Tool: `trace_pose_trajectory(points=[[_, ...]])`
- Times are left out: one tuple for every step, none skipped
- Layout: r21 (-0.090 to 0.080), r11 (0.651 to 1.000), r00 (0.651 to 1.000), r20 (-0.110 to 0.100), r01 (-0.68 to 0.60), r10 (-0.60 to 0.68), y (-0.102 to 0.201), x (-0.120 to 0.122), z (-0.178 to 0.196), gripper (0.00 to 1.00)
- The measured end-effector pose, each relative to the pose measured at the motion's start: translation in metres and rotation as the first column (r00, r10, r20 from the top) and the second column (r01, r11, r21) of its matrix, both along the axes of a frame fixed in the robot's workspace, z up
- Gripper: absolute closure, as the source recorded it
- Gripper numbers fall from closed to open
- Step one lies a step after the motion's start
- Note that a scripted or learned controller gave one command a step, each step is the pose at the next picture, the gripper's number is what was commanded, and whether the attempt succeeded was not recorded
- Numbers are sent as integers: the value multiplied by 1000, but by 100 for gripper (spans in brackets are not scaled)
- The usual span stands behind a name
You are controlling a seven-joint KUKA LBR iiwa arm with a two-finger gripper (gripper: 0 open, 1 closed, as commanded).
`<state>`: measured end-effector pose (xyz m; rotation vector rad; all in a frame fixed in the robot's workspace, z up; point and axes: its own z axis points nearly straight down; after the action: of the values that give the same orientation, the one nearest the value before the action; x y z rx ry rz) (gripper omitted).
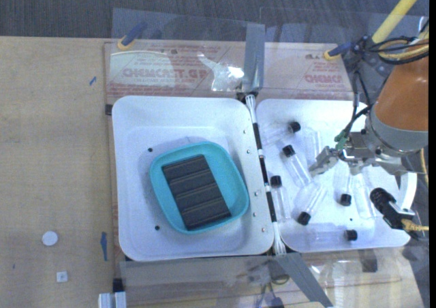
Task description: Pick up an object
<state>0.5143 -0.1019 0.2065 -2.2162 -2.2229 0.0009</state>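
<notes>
Reaching in from three o'clock, the grey arm [402, 105] with its orange band is hanging over the right bin [320, 110], and the gripper [328, 161] is sitting just past the bin's centre toward three o'clock. Whether its fingers are spread or pressed together cannot be told from this slant, and nothing is showing between them.

Clear vials with black caps are lying scattered across the right bin's floor. One vial [298, 160] is lying just at nine o'clock of the gripper, its cap pointing toward eleven o'clock. Another vial [308, 206] is lying at seven o'clock of the gripper, near the bin's middle. A black cap [294, 126] is showing toward the bin's twelve o'clock side, one [276, 181] at nine o'clock beside the dividing wall, and one [351, 235] near six o'clock.

The left bin [133, 163] is bearing a teal tray [235, 184], tilted, with a dark ribbed block [196, 192] lying inside it.
</notes>
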Motion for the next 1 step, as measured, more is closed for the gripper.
trace_pose_trajectory(points=[[-2, 1000, 1000, 3, -20, 20, -17, 47, -62, 0]])
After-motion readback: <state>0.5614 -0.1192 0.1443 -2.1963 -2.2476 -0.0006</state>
